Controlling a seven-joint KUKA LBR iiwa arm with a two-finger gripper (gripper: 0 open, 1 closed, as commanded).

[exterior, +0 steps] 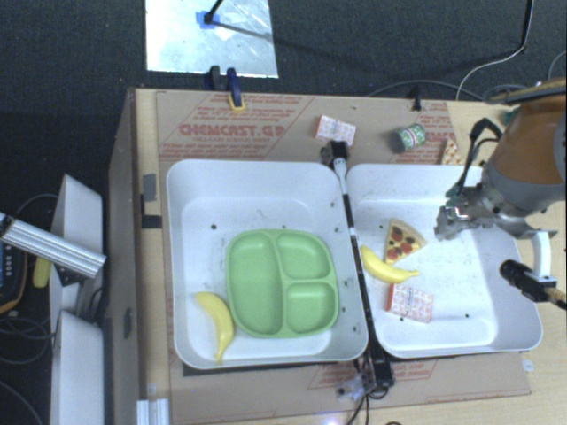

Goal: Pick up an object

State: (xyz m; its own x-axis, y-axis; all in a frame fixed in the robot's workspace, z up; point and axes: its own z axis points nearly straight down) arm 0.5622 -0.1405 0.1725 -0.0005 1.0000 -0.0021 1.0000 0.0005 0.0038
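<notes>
Open floor along the far and right parts of the right bin (496, 326), crowded toward its left wall by pizza slice (404, 239), banana (386, 267) and cracker pack (409, 302); left bin (190, 228) bare at the far end, near half taken by green plate (282, 283) and a second banana (217, 322)

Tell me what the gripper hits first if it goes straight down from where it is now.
Probably the bare floor of the right bin; the gripper hangs right of the pizza slice, though depth is unclear.
</notes>
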